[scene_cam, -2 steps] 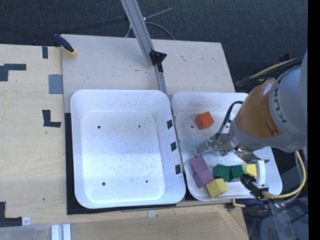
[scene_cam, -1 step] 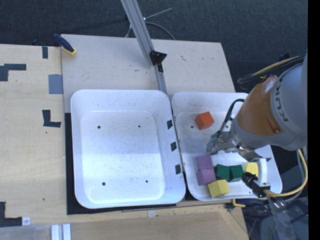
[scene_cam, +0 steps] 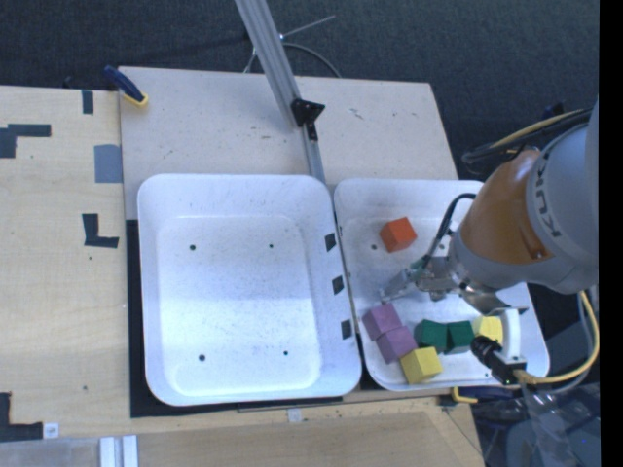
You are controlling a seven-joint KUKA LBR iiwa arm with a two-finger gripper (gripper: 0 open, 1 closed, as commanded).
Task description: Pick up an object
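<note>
Gripper (scene_cam: 414, 278) fingers reach down into the middle of the right bin (scene_cam: 358, 202), and I cannot tell whether they are spread or closed; nothing shows between them. Two shallow white bins sit side by side, and the right one holds one orange block (scene_cam: 397, 233) near its far end, two purple blocks (scene_cam: 389, 331), one green block (scene_cam: 444, 336) and two yellow blocks (scene_cam: 421, 364) toward its near end. Beside it is the left bin (scene_cam: 156, 290), and partial white lettering on the grey arm (scene_cam: 555, 202) reads roughly "KU".
</note>
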